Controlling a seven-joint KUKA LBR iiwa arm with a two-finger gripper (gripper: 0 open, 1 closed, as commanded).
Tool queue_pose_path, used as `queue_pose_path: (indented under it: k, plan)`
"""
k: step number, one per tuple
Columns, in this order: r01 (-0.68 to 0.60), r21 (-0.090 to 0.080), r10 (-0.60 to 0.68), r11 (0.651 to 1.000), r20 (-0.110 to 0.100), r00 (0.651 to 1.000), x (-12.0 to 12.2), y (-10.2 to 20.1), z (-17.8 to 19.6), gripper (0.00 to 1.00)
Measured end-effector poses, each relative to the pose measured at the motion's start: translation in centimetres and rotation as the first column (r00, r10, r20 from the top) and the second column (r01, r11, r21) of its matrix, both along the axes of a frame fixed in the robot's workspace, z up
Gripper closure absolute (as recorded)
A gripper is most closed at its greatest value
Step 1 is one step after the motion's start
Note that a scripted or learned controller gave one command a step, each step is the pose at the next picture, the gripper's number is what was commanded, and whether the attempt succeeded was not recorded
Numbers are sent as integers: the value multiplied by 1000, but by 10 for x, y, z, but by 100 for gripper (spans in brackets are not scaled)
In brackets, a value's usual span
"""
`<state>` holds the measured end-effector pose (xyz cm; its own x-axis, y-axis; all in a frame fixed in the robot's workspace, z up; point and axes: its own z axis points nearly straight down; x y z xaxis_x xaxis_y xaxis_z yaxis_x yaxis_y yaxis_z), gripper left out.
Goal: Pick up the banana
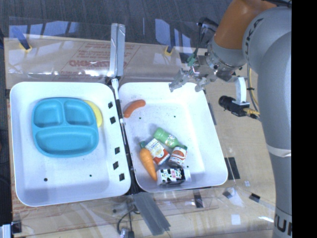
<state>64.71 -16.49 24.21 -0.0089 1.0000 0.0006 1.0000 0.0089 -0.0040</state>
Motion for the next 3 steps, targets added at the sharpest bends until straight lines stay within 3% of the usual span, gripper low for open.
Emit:
queue_pose_path:
  k: [1,2,3]
  plan:
    - [-290,0,290,957,2,957,-60,-27,33,0]
    - [-420,-1,420,907,3,907,-133,-21,71,0]
    - [38,-2,-38,999,4,999,-170,9,126,0]
